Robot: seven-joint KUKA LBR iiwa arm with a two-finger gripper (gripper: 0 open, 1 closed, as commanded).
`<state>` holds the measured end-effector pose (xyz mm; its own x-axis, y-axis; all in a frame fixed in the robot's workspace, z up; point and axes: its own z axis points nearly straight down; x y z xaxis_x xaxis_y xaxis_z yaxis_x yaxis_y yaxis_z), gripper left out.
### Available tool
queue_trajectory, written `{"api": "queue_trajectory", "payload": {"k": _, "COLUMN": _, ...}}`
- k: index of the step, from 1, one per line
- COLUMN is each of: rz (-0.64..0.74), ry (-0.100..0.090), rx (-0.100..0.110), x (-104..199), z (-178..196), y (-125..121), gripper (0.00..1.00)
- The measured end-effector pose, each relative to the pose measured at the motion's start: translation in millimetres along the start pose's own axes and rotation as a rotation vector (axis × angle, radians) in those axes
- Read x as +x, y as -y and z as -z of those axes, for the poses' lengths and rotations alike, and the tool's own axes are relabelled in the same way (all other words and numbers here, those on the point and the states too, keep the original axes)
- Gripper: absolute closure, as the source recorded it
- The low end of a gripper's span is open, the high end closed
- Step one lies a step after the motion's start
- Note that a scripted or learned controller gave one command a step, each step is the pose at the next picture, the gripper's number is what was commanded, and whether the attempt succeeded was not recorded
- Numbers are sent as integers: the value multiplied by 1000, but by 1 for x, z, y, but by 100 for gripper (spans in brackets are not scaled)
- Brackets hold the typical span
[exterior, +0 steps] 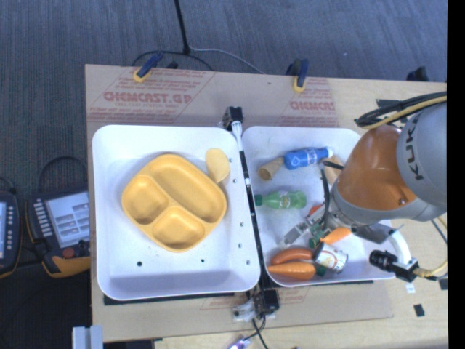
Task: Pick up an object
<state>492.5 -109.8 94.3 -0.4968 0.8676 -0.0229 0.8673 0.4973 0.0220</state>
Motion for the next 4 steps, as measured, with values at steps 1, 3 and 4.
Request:
{"api": "queue_trajectory", "payload": {"k": 1, "rz": 224, "ry": 2, "rx": -4, "x": 0, "z": 0, "y": -2, "gripper": 0}}
{"api": "queue_trajectory", "payload": {"k": 3, "rz": 608, "ry": -28, "rx": 13, "x": -1, "z": 28, "y": -47, "gripper": 0}}
{"api": "queue_trajectory", "payload": {"k": 4, "rz": 676, "ry": -18, "rx": 6, "x": -60, "z": -3, "y": -113, "gripper": 0}}
